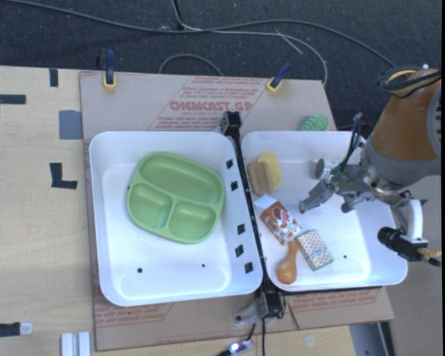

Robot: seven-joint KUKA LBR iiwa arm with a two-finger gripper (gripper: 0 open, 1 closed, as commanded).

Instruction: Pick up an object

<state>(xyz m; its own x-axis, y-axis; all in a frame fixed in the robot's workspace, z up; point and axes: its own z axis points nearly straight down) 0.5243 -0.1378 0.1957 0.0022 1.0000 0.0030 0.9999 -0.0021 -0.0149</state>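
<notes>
Four candidates sit in the right-hand shallow white bin [371, 269]: a tan sponge-like block [265, 172] by the divider, a red-and-white printed packet [279, 222], a small patterned box [315, 248] touching that packet's lower corner, and an orange wooden-looking spoon [288, 266] against the box. Our grey two-finger gripper [328, 189] hangs over bare bin floor right of the packet, jaws spread wide, nothing between them. We judge the tan block the cleanest target: it stands apart from the cluster. We'd centre over it, straddle its short side, then descend. Left-hand white bin [104, 221] holds a green divided plastic tray [176, 196]; skip it, too flat.
</notes>
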